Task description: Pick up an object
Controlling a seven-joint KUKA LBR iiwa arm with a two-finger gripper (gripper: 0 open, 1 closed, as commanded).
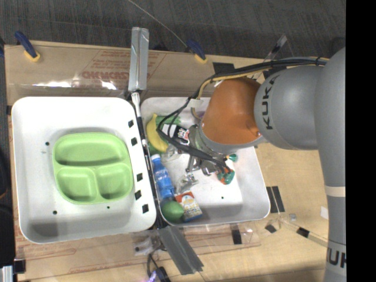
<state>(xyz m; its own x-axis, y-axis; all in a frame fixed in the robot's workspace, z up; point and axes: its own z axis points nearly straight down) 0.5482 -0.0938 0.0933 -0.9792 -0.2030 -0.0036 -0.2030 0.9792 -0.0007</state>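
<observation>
The arm (294, 107) is smooth grey metal with a glossy orange band (234, 111) above the wrist, and it reaches over the right bin (255, 181), a shallow white plastic tub with rounded corners. Black cables run along the arm and loop down past the band. Below the band the gripper (202, 164) hangs low inside the bin, a cluster of thin metallic parts seen from above; whether it is spread or closed cannot be told, and nothing can be seen held in it. Along the bin's left wall lie a curved yellow banana (155, 133), then a blue bottle (161, 178) of shiny plastic with a label, then a round green ball (172, 210) at the near corner. Just beside the ball rests a small crinkled packet (189, 204) printed in red, white and orange. A small toy (227, 175) in red and green lies just right of the gripper, near it or touching it, which one is unclear. The left bin (29, 157), the same white plastic, holds a pale green tray (91, 166) with three rounded compartments, one long at the far side and two smaller at the near side. Both bins sit on brown board (59, 63) held by blue clamps (26, 44), and a flat metal bar (139, 57) stands at the gap between them.
</observation>
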